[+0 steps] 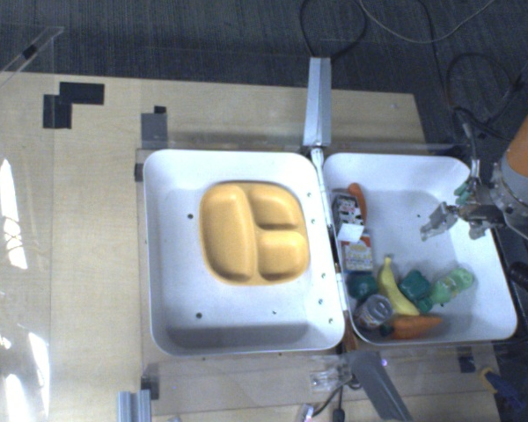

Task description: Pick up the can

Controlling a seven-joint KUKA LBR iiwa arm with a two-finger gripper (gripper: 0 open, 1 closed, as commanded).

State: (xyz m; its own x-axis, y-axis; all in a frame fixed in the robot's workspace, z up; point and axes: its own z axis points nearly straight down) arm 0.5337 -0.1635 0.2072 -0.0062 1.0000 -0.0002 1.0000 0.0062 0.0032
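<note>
You're at the approach step, nothing grasped yet. The short silver metal can [374,311] sits at the lower left corner of the right-hand shallow white bin [486,326], lower centre-right of the frame, apparently tipped with its top showing. It's crowded: a yellow banana [392,286] just to its right, an orange carrot [415,325] touching or nearly touching below right, a dark teal block [363,284] just above.

The claw [446,217] hangs over the right side of that bin, right-middle of the frame, well apart from the can. Its fingers [434,222] look parted, with bare bin floor between them; it grips nothing and touches nothing that I can see.

Next move, my read: travel down-left in frame to sit over the can, align to clear the banana and the bin wall, then descend. Tight corner, so expect a nudge on neighbours.

The left bin holds a yellow compartment tray [253,231]; ignore it.
</note>
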